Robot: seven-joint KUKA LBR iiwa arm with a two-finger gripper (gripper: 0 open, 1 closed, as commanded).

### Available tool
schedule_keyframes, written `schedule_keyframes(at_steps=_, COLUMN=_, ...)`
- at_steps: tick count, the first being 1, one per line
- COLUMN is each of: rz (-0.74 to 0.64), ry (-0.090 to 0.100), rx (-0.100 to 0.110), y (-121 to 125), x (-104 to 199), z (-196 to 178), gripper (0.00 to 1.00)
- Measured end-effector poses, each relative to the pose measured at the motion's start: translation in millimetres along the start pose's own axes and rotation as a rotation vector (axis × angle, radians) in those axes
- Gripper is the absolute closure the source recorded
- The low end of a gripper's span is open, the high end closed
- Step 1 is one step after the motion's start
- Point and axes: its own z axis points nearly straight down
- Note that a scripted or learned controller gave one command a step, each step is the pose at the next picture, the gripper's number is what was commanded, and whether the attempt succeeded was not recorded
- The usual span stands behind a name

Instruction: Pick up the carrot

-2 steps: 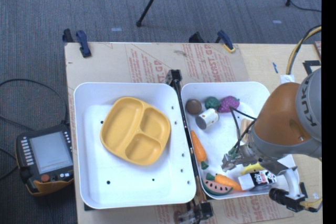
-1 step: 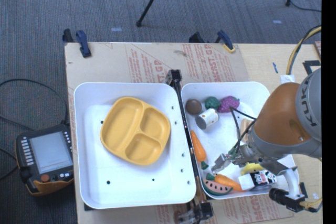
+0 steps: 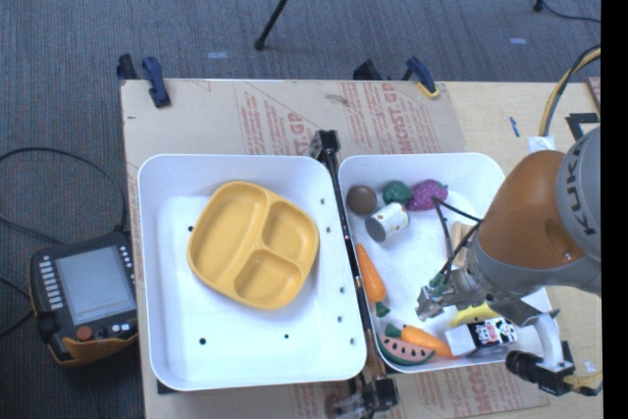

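Now gripper (image 3: 433, 300) hung low in right bin (image 3: 471, 164), tips too small to tell if open, nothing seen held. Carrot (image 3: 370, 274) lay by bin's left wall, apart from gripper. Wall could maybe block grab; banana (image 3: 473, 314) was closer.

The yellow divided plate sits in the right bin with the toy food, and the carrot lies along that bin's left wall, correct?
Not quite. In the camera view the yellow divided plate lies alone in the left bin. The toy food is in the right bin, and the carrot does lie along that bin's left wall.
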Motion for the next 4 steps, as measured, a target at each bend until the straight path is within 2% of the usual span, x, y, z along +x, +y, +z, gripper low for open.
schedule_keyframes(at_steps=1, rz=0.002, ry=0.0, rx=0.0, y=-0.1, x=0.1, z=0.2, gripper=0.0)
schedule_keyframes(at_steps=2, rz=-0.506, ry=-0.024, rx=-0.021, y=6.5, x=-1.0, z=32.0, gripper=0.0)
schedule_keyframes(at_steps=3, rz=-0.493, ry=-0.02, rx=-0.019, y=5.3, x=-1.8, z=23.2, gripper=1.0)
schedule_keyframes(at_steps=4, rz=-0.402, ry=-0.024, rx=-0.033, y=17.1, x=74.9, z=-70.8, gripper=1.0)
